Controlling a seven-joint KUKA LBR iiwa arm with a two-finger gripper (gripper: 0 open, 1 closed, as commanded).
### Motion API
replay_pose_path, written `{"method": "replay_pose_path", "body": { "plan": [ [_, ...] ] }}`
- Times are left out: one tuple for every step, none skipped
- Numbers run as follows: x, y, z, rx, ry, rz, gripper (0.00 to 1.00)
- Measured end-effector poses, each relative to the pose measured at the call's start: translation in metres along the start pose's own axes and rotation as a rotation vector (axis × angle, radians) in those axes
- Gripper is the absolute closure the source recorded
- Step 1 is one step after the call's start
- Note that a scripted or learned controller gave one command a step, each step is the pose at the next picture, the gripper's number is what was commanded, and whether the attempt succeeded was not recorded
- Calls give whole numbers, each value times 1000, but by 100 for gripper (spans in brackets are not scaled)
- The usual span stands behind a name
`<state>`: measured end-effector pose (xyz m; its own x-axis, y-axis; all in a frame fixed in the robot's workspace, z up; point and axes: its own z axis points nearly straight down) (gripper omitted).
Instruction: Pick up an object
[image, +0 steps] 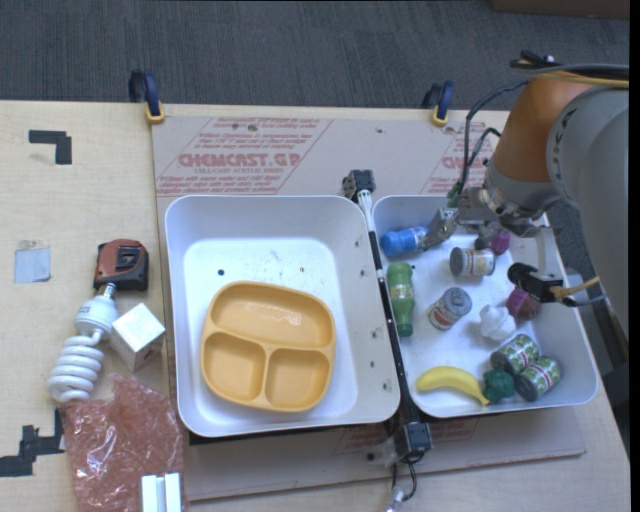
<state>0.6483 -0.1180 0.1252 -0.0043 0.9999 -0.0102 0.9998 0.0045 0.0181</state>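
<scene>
The right bin (575, 345) holds several small objects: a blue bottle (403, 241), a green bottle (400, 297), two small tins (471, 262) (450, 307), a white crumpled lump (496, 322), a purple piece (520, 300), a banana (450, 382) and two green cans (527, 362). My gripper (445, 222) hangs low over the far part of this bin. It sits just right of the blue bottle and left of the upper tin. I see nothing held in it.
A yellow divided plate (268, 345) lies in the left bin (190, 300). Left of the bins are a tape measure (122, 265), a spiral bulb (82, 345), a white cube (138, 330) and pink bubble wrap (120, 440). The arm covers the right bin's far right corner.
</scene>
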Motion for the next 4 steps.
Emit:
{"method": "replay_pose_path", "body": {
  "plan": [
    [4, -62, 32, 18, 10, 6, 0],
    [3, -61, 21, 16, 9, 7, 100],
    [3, -61, 21, 17, 9, 7, 0],
    [-26, 6, 33, 17, 8, 2, 0]
  ]
}}
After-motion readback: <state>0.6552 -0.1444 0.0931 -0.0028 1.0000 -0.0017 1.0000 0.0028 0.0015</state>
